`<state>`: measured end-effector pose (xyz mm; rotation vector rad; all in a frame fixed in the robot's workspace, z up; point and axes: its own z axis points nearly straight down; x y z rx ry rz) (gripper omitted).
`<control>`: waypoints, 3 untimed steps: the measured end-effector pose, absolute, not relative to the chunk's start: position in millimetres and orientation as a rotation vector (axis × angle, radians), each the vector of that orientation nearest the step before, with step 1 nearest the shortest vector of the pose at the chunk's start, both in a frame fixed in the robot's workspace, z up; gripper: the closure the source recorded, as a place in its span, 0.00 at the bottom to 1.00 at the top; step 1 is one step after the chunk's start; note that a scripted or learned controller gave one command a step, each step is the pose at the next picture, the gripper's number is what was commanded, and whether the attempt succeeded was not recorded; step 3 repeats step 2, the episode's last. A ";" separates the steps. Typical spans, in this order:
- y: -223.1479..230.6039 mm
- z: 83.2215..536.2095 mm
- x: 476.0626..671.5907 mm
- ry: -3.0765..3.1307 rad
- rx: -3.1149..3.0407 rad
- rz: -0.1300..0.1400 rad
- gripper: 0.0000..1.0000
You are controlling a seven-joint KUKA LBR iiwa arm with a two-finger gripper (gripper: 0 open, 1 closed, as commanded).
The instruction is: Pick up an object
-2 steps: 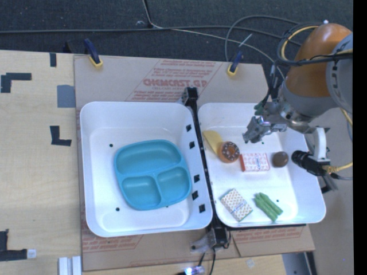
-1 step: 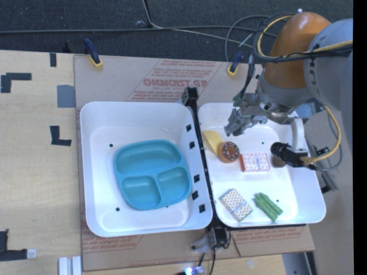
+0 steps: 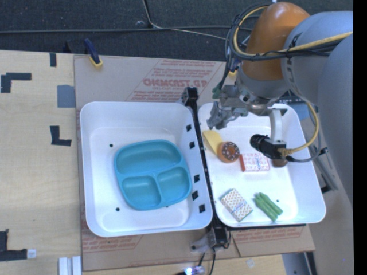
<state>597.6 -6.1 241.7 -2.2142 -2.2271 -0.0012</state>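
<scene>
My gripper [image 3: 221,118] hangs over the far left part of the right bin [image 3: 298,211], just above a yellow wedge [image 3: 211,141]. Next to the wedge lies a brown sprinkled doughnut [image 3: 230,151]. A red and white packet [image 3: 254,162] sits to the doughnut's right. Nearer the front lie a small patterned box [image 3: 236,204] and a green bean pod [image 3: 268,205]. From this angle nothing shows between the fingers.
The left bin [image 3: 97,125] holds a blue three-part plate [image 3: 152,173]. A black divider with clips [image 3: 198,153] runs between the bins. The arm's orange band and cables [image 3: 269,33] loom over the right bin's far side. A black cylinder [image 3: 265,144] juts from the wrist.
</scene>
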 end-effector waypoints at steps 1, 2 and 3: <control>45.0 236.8 600.7 -2.227 -2.214 0.002 1.00; 94.2 238.2 625.0 -2.227 -2.215 -0.001 1.00; 94.2 238.2 625.0 -2.227 -2.215 -0.001 1.00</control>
